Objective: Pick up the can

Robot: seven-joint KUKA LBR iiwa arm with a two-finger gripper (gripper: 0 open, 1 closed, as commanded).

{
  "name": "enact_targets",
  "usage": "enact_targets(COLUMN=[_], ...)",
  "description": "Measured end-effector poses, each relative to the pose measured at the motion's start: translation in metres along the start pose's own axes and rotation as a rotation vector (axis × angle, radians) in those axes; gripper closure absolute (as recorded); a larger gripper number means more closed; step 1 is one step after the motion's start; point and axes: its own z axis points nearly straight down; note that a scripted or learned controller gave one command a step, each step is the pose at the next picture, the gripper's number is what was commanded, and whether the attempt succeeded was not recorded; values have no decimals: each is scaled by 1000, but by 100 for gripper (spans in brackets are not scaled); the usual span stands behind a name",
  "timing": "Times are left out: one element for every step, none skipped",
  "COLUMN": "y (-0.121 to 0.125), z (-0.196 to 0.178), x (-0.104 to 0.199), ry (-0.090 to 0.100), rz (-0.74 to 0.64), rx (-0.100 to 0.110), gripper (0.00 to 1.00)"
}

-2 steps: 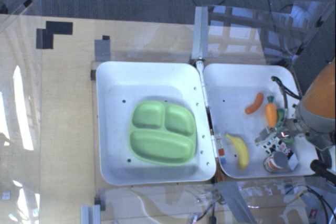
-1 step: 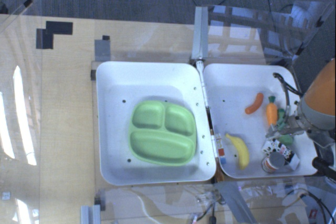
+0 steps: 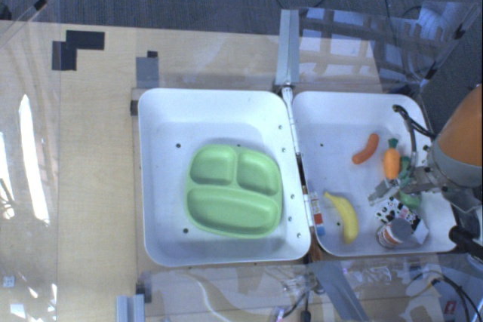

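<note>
The left bin (image 3: 162, 162) sits on the table (image 3: 83, 185) and carries a green divided tray (image 3: 234, 191) at its centre. No task item lies here.

The right bin (image 3: 332, 124) holds the working set. From its centre, a banana (image 3: 343, 215) lies at 7 o'clock, a small sausage-shaped orange-red piece (image 3: 365, 148) at 12 o'clock, and a carrot (image 3: 391, 162) at 2 o'clock. The can (image 3: 398, 230) lies in the bin's corner at 5 o'clock, apparently tipped on its side, with its round end facing 8 o'clock and its printed label uppermost. It is near the bin wall.

The claw (image 3: 398, 188) hangs at 3 o'clock of the bin centre, just above the can and close beside the carrot. Whether its fingers stand wide or narrow cannot be told from this view; nothing is visibly held.

Procedure, as judged from this layout: the step in hand is the approach.
1. Align the claw across the can's body, not along its axis.
2. Shift toward 6 o'clock to clear the carrot.
3. Descend vertically; the nearby wall limits finger clearance.
4. A tipped can may roll, so close on its mid-length.
</note>
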Motion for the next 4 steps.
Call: enact_targets(y=[8, 2, 3, 3], z=[37, 20, 9, 9], x=[33, 4, 2, 2], ry=[-12, 17, 7, 7], rz=[132, 422, 415, 416], rx=[-14, 6, -2, -1], gripper=[0, 0, 100, 0])
